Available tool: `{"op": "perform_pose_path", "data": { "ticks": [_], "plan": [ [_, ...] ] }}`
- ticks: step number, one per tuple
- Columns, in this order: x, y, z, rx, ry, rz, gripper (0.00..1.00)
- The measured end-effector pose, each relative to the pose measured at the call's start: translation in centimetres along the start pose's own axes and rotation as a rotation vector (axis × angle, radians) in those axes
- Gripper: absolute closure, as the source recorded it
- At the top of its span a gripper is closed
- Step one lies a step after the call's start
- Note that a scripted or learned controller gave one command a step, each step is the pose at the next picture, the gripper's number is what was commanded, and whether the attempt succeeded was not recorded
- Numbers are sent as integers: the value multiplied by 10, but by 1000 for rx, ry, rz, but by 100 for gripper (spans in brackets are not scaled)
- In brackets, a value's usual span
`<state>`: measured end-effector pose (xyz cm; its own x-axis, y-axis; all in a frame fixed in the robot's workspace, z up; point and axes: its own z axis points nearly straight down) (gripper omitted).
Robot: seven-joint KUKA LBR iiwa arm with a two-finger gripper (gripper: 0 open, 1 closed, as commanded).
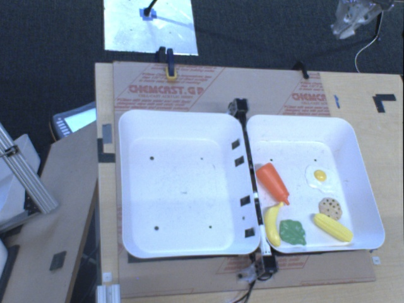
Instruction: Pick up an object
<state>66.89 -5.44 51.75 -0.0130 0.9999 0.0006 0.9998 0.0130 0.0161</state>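
Orange carrot (273, 181) is the clearest pick

Gripper (353, 14) (grip state: I cannot tell) hangs high, well beyond the right bin (353, 137); descend down-left onto the carrot, avoiding the banana (273, 225).

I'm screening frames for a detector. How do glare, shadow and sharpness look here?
Camera view: soft and slightly grainy overall; the metal sheet glares brightly; the white bins look near washed-out; toys such as the carrot cast faint shadows; the pincer is blurry.

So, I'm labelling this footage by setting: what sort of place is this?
Probably a robotics lab bench, not a kitchen: two white bins clamped on a board, plastic toy food like a carrot and fried egg, and the gripper above dark carpet.
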Motion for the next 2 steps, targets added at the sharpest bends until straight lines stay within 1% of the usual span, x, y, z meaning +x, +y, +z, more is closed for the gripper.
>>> {"op": "perform_pose_path", "data": {
  "ticks": [1, 2],
  "plan": [
    [66, -1, 54, 17, 1, 2, 100],
    [159, 2, -6, 9, 1, 4, 100]
  ]
}}
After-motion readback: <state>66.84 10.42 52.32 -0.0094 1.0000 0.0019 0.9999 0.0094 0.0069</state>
